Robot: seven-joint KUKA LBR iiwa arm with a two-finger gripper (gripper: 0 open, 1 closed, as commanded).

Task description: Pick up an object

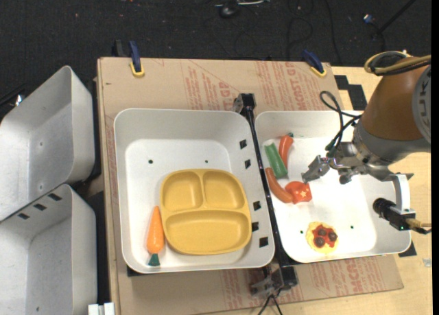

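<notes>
Hovering gripper (322, 168) beside red toy pepper (298, 191); jaw state unclear; probably light, stiff, slick plastic, grab across body.

In the left bin you find a yellow divided plate (205, 211) lying flat at the lower centre of the frame, and an orange toy carrot (156, 232) just beside its left edge, green tip pointing down. In the right bin, right of centre, a green strip (276, 158) lies near the left wall. A red chili (285, 145) touches its upper end. Below them lie an orange sausage shape (275, 185) and a red piece (298, 191), touching. Lower down rests a small yellow pastry with dark berries (323, 236).
</notes>
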